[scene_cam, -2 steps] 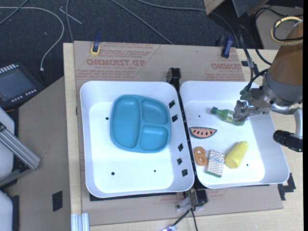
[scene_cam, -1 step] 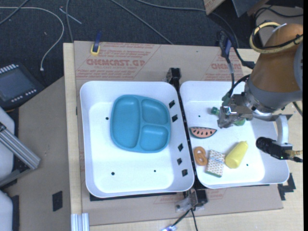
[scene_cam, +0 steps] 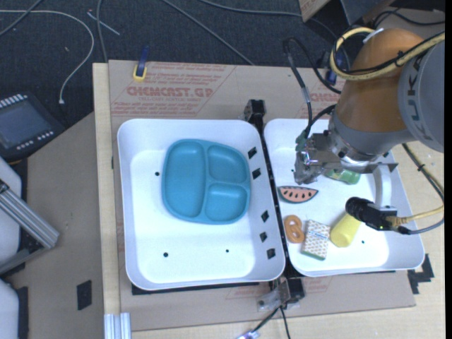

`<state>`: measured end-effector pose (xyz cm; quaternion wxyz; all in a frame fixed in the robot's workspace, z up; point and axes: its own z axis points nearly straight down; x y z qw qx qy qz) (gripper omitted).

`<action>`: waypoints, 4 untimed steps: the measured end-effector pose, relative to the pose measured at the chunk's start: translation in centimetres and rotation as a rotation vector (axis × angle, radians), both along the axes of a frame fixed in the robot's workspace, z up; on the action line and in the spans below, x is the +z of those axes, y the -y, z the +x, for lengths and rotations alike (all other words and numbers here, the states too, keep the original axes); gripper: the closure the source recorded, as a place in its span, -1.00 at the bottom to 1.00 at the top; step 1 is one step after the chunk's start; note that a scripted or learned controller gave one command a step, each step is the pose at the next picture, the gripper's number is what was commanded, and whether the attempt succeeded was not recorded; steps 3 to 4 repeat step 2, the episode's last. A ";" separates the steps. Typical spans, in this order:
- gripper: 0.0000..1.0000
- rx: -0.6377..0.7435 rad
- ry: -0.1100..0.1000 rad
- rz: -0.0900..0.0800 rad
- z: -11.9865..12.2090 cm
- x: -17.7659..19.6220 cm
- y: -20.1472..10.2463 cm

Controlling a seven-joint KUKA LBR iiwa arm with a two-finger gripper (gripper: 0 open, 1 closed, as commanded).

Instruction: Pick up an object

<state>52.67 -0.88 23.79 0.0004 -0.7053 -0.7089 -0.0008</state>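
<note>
Jaws state: cannot tell; gripper (scene_cam: 308, 167) hangs low at the right bin's (scene_cam: 406, 260) 10 o'clock. Blue tray (scene_cam: 206, 181) fills the left bin. Watermelon slice (scene_cam: 297, 193) lies just below at 6 o'clock. Approach step; next, descend and close.

Grey arm with orange band enters from right, gripper (scene_cam: 308, 167) low over right bin (scene_cam: 402, 256). Watermelon-slice toy (scene_cam: 297, 193) just below gripper. Green item (scene_cam: 346, 176) beside gripper, partly hidden by wrist. Pretzel (scene_cam: 293, 228), patterned packet (scene_cam: 316, 239), yellow cup (scene_cam: 344, 230) farther below. Blue divided plate (scene_cam: 206, 181) in left bin (scene_cam: 141, 260), well left of gripper.
</note>
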 end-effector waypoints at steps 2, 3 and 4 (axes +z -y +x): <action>1.00 0.000 -0.005 0.001 -0.7 -2.2 -9.8; 1.00 0.000 -0.005 0.001 -0.7 -2.2 -9.8; 1.00 0.000 -0.005 0.001 -0.7 -2.2 -9.8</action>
